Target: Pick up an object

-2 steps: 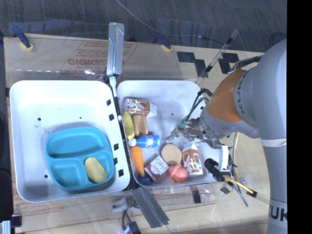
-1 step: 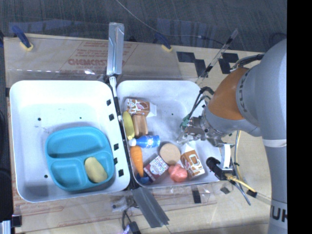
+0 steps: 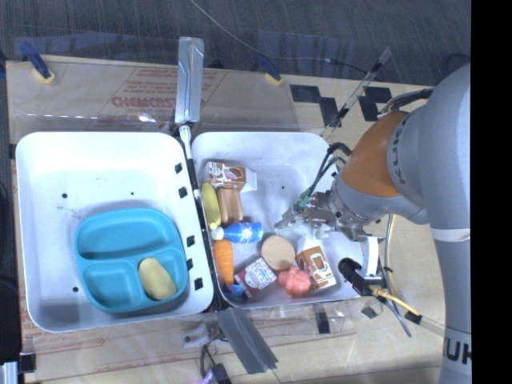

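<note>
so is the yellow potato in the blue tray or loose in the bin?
In the blue tray: the potato sits in its lower-right compartment.

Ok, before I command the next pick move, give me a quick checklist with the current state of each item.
1. Tool over the right white bin: ok.
2. Tool carrying nothing: cannot tell, the wrist hides its tip.
3. Pick targets in that bin: ok. The round tan disc, the pink lumpy toy and the brown-and-white carton lie closest to the tool.
4. Room around a target: not ok, those three touch each other.
5. Left white bin: ok, the blue compartment tray sits flat with the yellow oval piece in a lower compartment.
</note>
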### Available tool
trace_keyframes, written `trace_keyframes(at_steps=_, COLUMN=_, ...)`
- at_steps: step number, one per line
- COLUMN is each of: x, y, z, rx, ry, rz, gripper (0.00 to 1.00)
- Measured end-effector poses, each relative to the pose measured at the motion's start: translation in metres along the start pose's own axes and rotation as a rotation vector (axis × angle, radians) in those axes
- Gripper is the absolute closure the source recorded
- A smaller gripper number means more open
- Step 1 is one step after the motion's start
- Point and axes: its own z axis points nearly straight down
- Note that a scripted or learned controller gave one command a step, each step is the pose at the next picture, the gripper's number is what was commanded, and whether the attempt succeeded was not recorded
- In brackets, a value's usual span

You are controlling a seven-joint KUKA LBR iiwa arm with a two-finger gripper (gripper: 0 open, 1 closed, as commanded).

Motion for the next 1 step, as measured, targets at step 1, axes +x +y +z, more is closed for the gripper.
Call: trace_keyframes(at_steps=1, x=0.0727, y=-0.0617, z=0.0108, rx=0.0, ry=0.002, rz=-0.203, gripper=0.0)
